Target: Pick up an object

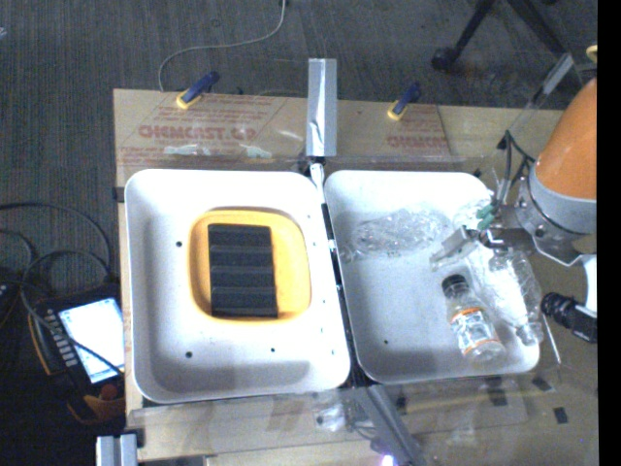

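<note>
While the bench (136, 134) carries its 2 white bins side by side, the action sits on the right. Biggest first: the left bin (155, 338) holds a yellow tray (202, 260) with a black ribbed block (242, 270) lying flat at its centre, well apart from the arm and, I'd judge, not the target this round. The right bin (388, 309) is where the loose stuff lies, likely tossed in so the program has candidates near the arm's reach.

Now the arm (572, 163), grey with its orange band, leans in over that bin's right wall, and the gripper (466, 241) hangs low near the upper right corner. Whether it is open or closed, I cannot tell; it blurs into clear plastic.

Down in size: a crumpled clear wrapper (398, 231) lies just left of the gripper. Then a small clear bottle (469, 318) with a dark cap lies on its side below the gripper, near but apart, nothing lifted yet. It is probably the better pick, though it could roll.
</note>
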Tool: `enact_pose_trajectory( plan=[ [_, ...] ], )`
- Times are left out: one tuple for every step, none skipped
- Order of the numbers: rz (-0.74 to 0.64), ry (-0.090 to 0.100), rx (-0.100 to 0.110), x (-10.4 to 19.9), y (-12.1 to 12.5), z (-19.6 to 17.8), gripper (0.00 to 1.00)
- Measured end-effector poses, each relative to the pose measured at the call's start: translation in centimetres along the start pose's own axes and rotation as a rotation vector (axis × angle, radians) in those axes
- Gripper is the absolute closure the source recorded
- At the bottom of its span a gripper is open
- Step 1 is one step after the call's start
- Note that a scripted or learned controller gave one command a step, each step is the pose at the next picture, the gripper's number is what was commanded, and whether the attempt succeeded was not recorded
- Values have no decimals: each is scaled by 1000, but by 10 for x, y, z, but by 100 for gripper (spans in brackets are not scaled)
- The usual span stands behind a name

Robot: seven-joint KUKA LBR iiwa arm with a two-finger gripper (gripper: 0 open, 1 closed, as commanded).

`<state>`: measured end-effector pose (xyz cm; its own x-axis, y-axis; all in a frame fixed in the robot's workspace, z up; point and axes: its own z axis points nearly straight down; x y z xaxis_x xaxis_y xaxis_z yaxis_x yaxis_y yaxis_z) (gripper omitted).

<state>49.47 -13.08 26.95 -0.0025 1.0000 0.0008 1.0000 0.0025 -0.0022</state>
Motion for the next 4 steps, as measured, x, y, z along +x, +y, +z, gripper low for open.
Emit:
enact_pose_trajectory(
  plan=[
    [1, -1, 0, -54, -11, 13, 0],
    [-303, -2, -3, -47, 12, -38, 0],
    [-56, -4, -3, -93, -10, -116, 0],
    [81, 0, 1, -92, -11, 28, 0]
  ],
)
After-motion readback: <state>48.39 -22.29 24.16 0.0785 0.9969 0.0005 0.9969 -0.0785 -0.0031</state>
